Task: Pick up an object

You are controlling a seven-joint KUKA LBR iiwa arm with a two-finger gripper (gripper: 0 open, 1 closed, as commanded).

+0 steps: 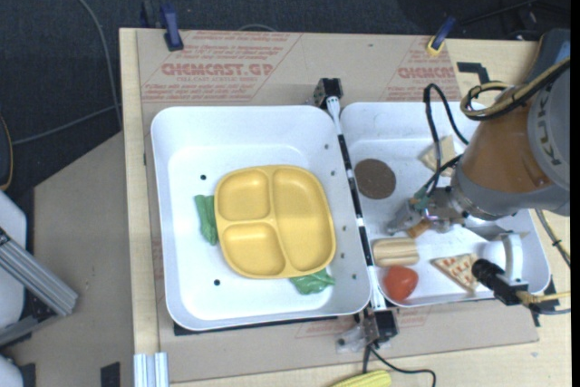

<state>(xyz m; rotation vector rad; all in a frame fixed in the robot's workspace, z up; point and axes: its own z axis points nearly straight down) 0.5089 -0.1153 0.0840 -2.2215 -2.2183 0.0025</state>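
Bench (227, 59): brown board w/ red print, 2 shallow white bins side by side; blue clamp at top left corner, another at top right.

Left bin (181, 159):
- 1 yellow divided plate (272, 220), 3 compartments, lying flat near bin centre.
- 1 green leafy piece (207, 218) at plate's left edge, partly under it.
- 1 more green piece (314, 282) at plate's lower right corner, partly under it.

Right bin (381, 118):
- 1 brown round patty (374, 178), upper left of bin, near the divider.
- 1 tan bun-like roll (395, 251), lying lengthwise, lower left, just below the gripper.
- 1 red tomato-like item (400, 283), just under the roll, near bin's front wall.
- 1 pizza-slice piece (458, 270), tan w/ red spots, right of the tomato, front area.
- 1 pale tan wedge (437, 155), upper part of bin, partly hidden behind arm cables.

Arm (512, 154): grey w/ orange band, enters from right, over right bin. Gripper (419, 220) low in bin, between patty and roll, apart from patty, close above roll. Fingers: can't tell if open or closed, too small and blurred; nothing visible between them.

Black cables loop above the wrist.
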